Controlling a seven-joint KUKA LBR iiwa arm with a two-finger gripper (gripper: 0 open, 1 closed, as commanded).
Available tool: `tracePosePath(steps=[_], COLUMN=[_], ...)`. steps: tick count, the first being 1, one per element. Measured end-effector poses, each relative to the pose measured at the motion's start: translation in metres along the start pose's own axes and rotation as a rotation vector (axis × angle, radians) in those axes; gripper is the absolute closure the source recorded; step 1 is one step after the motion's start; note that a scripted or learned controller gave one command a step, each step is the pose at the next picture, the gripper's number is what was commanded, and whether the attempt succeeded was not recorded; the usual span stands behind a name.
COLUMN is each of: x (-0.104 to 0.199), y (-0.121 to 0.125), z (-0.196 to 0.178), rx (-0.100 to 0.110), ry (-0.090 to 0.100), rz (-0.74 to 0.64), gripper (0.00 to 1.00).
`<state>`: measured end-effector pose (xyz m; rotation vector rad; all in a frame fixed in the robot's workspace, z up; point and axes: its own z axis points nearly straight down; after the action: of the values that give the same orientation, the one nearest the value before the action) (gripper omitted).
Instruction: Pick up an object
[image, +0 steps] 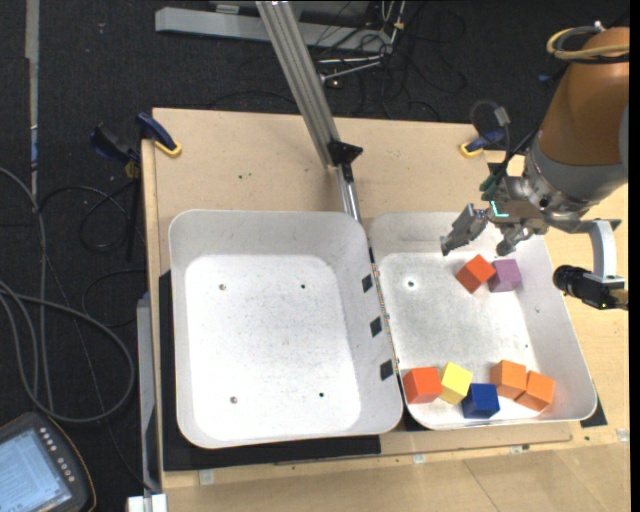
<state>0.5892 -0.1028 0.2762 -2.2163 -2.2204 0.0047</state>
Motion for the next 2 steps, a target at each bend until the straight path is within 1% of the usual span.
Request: tracePosePath(steps=[1, 2], x=[0.000, 0.000], y=[0.001, -0.003], z=[-0.002, 0.042], rx=[-0.004, 0.000], ry=[-0.001, -0.001], rz=[0.001, 0.002], gripper=[0.00, 0.00])
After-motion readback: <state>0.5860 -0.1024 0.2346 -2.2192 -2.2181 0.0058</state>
